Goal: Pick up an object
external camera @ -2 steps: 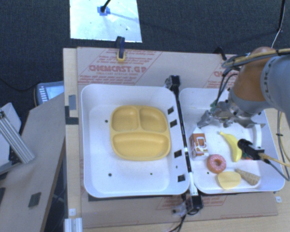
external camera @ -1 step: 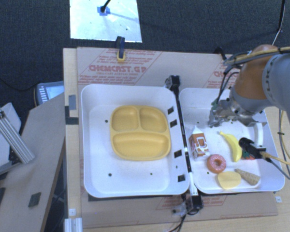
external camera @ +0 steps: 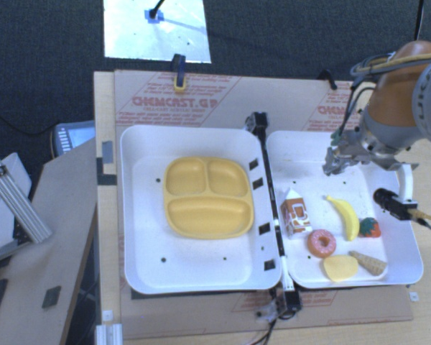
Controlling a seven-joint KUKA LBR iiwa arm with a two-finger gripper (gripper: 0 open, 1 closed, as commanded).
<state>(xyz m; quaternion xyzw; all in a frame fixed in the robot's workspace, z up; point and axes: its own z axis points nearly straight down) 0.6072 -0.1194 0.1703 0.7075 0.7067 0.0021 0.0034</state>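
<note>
One banana [external camera: 345, 215], one donut [external camera: 321, 243], one carton [external camera: 295, 215] (right bin [external camera: 302, 149]); gripper [external camera: 335, 162] state unclear.

The light is bright and even, and it seems to come from above. The two shallow white plastic bins [external camera: 201, 279] look almost glowing, and their smooth walls are hard to tell from their floors. The shiny silver metal sheet [external camera: 156, 20] at 12 o'clock has pale, washed-out glare on it. Shadows are soft and small; the yellow plastic tray with three sections [external camera: 207, 197] has only a thin dark line under its rim. The dark blue carpet [external camera: 43, 42] at 10 o'clock looks dim and grainy. The whole picture is a bit fuzzy, so the small toy foods at 4 o'clock have soft edges.
</note>
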